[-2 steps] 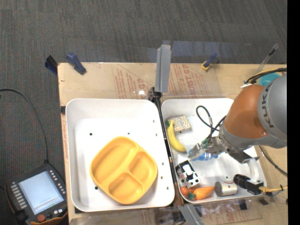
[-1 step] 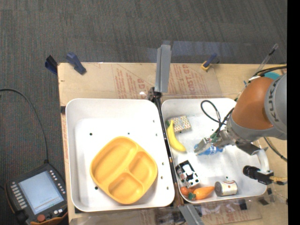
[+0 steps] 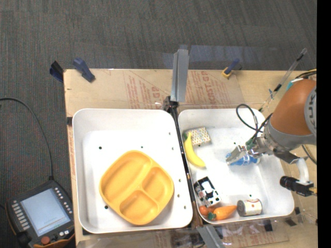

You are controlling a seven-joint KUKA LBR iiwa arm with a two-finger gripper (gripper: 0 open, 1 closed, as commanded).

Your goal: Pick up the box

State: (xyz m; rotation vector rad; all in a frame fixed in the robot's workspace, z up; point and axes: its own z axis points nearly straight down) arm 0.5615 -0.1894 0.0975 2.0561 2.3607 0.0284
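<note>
A small box (image 3: 200, 136) with a yellow and white pattern lies in the right bin (image 3: 269, 138) at its back left, touching the top of a banana (image 3: 194, 154). A second small box (image 3: 207, 190), black and white, lies near the bin's front left. My gripper (image 3: 238, 155) hangs low over the middle of the right bin, to the right of both boxes and apart from them. A small blue thing (image 3: 248, 159) sits right at the gripper's tip; whether it is gripped is unclear.
A carrot (image 3: 222, 212) and a small can (image 3: 249, 207) lie along the right bin's front wall. The left bin (image 3: 83, 138) holds a yellow divided plate (image 3: 137, 186). A grey post (image 3: 179, 76) stands behind the gap between the bins.
</note>
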